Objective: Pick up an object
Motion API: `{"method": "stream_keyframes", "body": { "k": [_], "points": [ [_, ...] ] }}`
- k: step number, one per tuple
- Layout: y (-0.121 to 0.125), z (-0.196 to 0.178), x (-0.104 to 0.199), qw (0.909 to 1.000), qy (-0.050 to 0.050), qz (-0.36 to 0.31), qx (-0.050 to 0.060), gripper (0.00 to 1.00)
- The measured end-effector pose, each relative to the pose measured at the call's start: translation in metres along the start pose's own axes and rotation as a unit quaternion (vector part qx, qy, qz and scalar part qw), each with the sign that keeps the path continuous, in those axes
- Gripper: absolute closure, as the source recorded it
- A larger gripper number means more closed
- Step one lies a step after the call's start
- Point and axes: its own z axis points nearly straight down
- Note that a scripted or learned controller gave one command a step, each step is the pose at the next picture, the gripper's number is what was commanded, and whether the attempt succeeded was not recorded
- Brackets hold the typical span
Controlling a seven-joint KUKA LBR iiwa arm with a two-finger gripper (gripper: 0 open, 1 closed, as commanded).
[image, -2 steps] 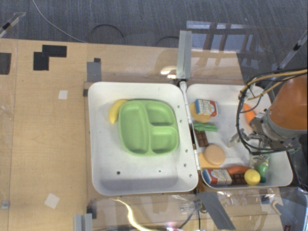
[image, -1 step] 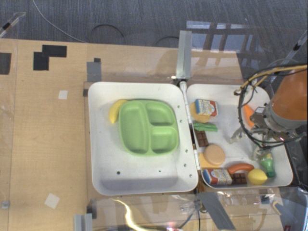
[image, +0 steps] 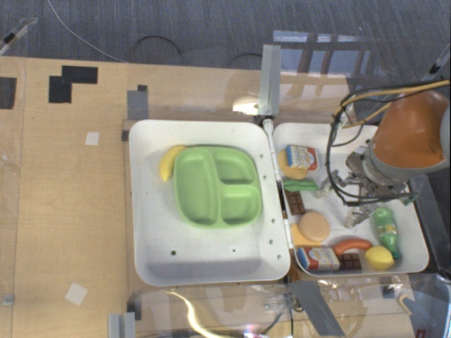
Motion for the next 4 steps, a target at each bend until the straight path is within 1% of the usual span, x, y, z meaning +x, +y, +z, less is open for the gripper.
{"method": "stream_keyframes", "body": {
  "k": [1, 2, 3, 4],
  "points": [
    [0.028, -0.016, -0.075, 0.9979, 0.001, -0.065, -0.003, 0.00],
    [-0.037, 0.002, -0.035, 0.9942, 0.001, -0.108, -0.001, 0.00],
    [-0.039, 0.004, -0.076, 0.9982, 0.044, -0.033, -0.025, 0.00],
    [-0.038, -0.010, -0.088, 0.9991, 0.021, -0.031, -0.017, 1.00]
  ]
}}
